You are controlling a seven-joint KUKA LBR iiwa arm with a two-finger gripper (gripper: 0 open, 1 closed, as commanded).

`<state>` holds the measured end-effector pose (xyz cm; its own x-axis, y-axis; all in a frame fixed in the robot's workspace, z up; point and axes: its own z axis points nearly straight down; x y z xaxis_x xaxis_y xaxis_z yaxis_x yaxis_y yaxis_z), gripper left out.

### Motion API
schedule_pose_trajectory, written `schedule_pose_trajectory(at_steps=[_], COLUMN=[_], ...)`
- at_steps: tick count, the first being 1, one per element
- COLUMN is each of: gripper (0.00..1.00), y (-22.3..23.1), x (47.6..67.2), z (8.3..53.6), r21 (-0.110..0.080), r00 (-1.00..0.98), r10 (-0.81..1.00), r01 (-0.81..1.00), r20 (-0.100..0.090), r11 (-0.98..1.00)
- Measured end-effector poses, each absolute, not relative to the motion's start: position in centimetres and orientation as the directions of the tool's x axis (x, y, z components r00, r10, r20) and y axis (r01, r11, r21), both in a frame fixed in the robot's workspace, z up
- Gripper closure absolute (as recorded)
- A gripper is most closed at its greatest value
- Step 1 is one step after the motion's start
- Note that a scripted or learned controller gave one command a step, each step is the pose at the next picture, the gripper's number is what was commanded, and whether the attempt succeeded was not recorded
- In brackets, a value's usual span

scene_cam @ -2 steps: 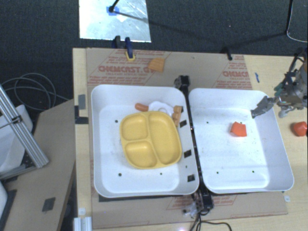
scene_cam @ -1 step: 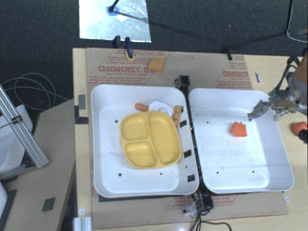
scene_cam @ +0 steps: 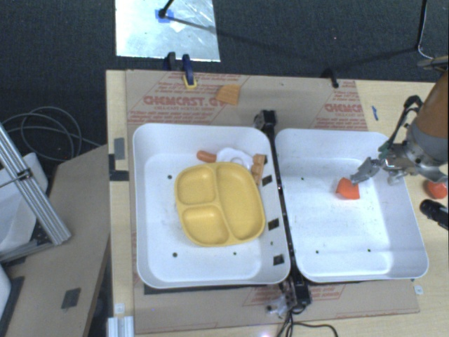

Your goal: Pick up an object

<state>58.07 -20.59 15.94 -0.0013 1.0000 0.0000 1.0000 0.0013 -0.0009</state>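
A small orange block lies on the floor of the right bin, towards its right half. My gripper hovers at the bin's right side, just right of and slightly above the block, and it is open. Its left fingertip reaches close to the block's upper right corner. The block is beside that finger, not between the two. In the left bin sit a yellow divided plate, a small orange sausage-shaped piece, a white item and a brown block.
A black divider with clips runs between the bins. A tan piece and a blue-yellow clamp rest on the cardboard behind the left bin. Another orange item lies outside the right bin's right rim.
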Motion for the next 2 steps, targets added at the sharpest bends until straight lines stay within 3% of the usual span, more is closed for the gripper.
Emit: schedule_pose_trajectory(at_steps=[1,2], gripper=[0.0,1.0], y=[-20.4,-20.7], x=[59.9,60.3], z=[8.7,10.5], r21=[0.005,0.022], r00=[-0.005,-0.006], r10=[1.0,1.0], r01=[1.0,1.0], r20=[0.006,-0.003], r11=[0.005,0.006])
